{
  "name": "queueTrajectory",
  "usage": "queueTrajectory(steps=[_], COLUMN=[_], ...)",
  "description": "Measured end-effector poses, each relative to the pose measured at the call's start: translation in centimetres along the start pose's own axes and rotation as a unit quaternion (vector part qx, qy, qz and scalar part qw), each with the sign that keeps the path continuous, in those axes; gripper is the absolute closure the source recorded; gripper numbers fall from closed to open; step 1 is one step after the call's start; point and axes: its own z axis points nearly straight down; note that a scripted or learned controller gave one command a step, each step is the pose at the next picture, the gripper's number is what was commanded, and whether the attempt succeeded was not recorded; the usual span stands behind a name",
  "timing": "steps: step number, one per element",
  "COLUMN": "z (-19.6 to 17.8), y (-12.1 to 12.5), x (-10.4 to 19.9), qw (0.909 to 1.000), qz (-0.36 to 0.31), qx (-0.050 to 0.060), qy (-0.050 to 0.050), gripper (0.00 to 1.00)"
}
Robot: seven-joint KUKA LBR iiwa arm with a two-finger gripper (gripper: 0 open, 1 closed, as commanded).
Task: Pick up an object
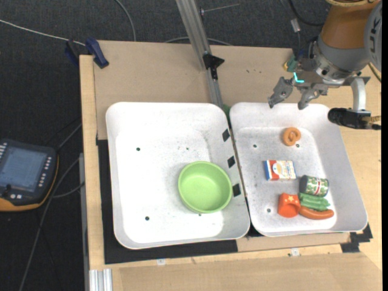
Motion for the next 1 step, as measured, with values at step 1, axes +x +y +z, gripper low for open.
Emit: queueTrajectory(steps=[1], z=[0.01], y=[0.0], x=[0.0], qw=[1.0], qz=[0.0], qx=[0.0], qy=[0.0], gripper=[0.0])
